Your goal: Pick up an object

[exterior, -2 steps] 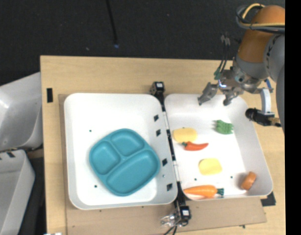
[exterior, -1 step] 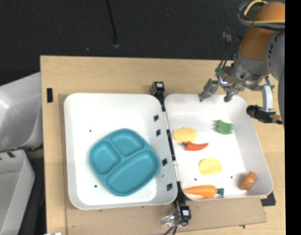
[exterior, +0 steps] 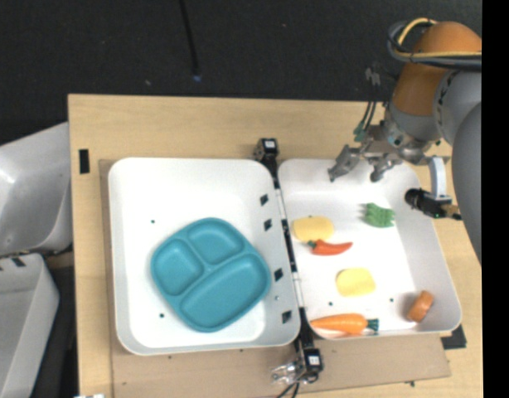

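Observation:
My gripper [exterior: 358, 167] hangs over the far edge of the right bin [exterior: 429, 247], open, with nothing between its fingers. Below it in that bin lie a green leafy piece [exterior: 377, 215], a yellow piece [exterior: 312, 227] with a red chili pepper [exterior: 330, 247] against it, a second yellow piece [exterior: 355, 281], an orange carrot [exterior: 342, 324] at the near edge and a small orange piece [exterior: 419, 306] in the near right corner. The green piece is the closest to the gripper, a little to its near right.
The left bin [exterior: 130, 222] holds a blue divided plate [exterior: 209, 273]. A black clip [exterior: 266, 148] sits at the far end of the seam between the bins. The grey arm with its orange band [exterior: 429, 65] comes in from the upper right.

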`<state>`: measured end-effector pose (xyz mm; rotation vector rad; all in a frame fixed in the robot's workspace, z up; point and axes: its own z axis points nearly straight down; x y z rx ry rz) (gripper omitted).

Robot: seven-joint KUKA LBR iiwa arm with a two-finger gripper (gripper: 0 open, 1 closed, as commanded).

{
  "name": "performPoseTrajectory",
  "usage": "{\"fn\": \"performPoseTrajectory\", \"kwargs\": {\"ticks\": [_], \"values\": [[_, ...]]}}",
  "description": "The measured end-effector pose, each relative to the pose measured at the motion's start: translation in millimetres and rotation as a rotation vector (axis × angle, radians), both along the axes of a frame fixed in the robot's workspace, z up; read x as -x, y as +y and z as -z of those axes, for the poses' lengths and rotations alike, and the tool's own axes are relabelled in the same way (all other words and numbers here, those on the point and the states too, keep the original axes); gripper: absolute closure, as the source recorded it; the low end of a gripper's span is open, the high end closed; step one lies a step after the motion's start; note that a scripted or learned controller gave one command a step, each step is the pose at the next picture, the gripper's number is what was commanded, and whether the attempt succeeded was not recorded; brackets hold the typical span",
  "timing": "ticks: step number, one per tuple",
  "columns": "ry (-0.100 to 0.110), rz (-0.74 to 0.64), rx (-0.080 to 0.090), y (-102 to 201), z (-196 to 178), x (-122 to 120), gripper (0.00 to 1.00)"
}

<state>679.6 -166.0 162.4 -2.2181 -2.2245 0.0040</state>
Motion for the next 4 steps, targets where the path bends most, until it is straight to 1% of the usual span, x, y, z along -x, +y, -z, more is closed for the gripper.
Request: {"fn": "performPoseTrajectory", "kwargs": {"ticks": [1,2,3,4], "values": [[0.001,-0.002,0.0,3.7,61.9,1.5,0.0],[-0.003,-0.003,0.001,2.7,60.0,0.8,0.0],[-0.005,-0.005,0.003,1.8,48.0,0.0,1.0],[-0.01,0.0,0.0,4.9,-16.6,-3.0,1.0]]}}
